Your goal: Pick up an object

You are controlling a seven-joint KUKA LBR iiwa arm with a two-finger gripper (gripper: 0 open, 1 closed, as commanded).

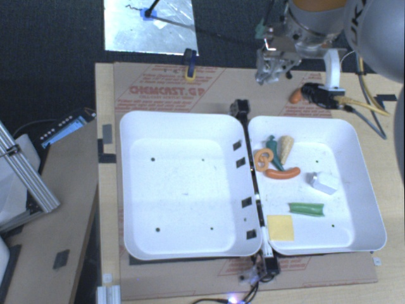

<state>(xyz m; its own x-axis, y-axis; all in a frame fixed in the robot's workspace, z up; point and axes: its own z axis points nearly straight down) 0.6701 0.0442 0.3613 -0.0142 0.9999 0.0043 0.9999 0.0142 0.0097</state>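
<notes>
Looking down on the bench, you've got the gripper (273, 75) hanging at the far side, over the brown cardboard sheet (164, 88) just behind the back rim of the right bin (345, 223), near that bin's back-left corner. It's apart from everything in the bins. You can't tell from this angle whether the jaws are open or closed; the tip is small & blurred vs. the cardboard.

All the pickable objs sit in the right bin, mostly in its left half:
- teal piece (271, 143) at the back, touching a tan cone (286, 148) on its right.
- orange ring slice (262, 159) just in front of the teal piece, close to the divider btwn the bins.
- red-orange sausage (283, 173) lying crosswise, just in front of the ring & cone.
- grey-white block (321, 183) to the sausage's right, apart from it, approx. mid-bin.
- green pod (306, 209) lying flat, nearer the front.
- yellow square (280, 227) flat on the floor at the front-left, just beside the pod.

The left bin (183, 189) sits edge to edge w/ the right one.
</notes>
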